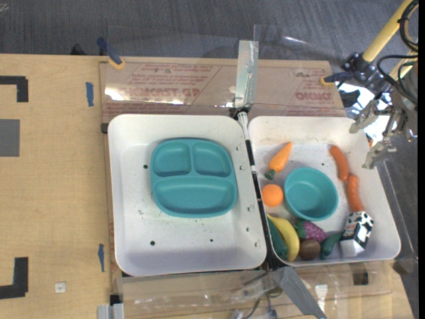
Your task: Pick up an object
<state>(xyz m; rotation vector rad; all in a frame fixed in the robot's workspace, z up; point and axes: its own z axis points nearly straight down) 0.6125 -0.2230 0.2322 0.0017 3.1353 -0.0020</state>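
So the metal two-finger pincer is hung spread apart, nothing pinched, over the right white bin's far right rim. Nothing's picked yet. The candidates are crowded in there: a long orange plastic carrot, a round teal bowl. A slip is likely, since the carrot is jammed beside the bowl.

Single fixed camera above the bench, looking down at a slant; far enough to frame both white bins whole, left bin and right bin side by side; floor visible beyond the far edge; arm enters at right.
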